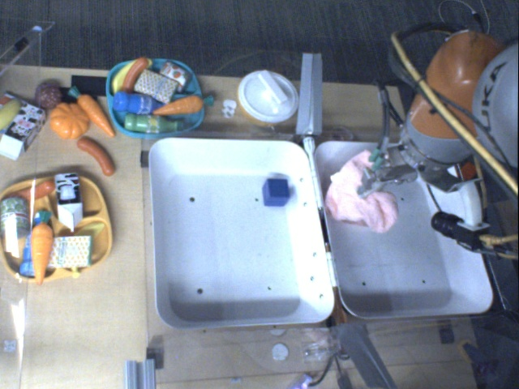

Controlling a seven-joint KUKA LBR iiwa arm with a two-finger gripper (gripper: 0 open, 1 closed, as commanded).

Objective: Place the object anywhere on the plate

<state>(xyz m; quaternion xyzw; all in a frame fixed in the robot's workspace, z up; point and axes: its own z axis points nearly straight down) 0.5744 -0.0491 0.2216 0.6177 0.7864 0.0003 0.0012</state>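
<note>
A small blue cube [276, 190] lies in the left bin [203, 290], near its right wall in the back half. A crumpled pink cloth [357, 203] sits in the right bin [422, 286] at its back left. My gripper [375, 180] hangs over the cloth's right part, right at its surface. A round white plate [268, 96] rests on the bench behind the bins, near the divider between them.
A blue bowl [122, 118] of toy food stands at the back left. A yellow tray [100, 217] with toy food lies at the left edge. Loose toy vegetables [81, 120] lie between them. A grey post [307, 96] stands beside the plate.
</note>
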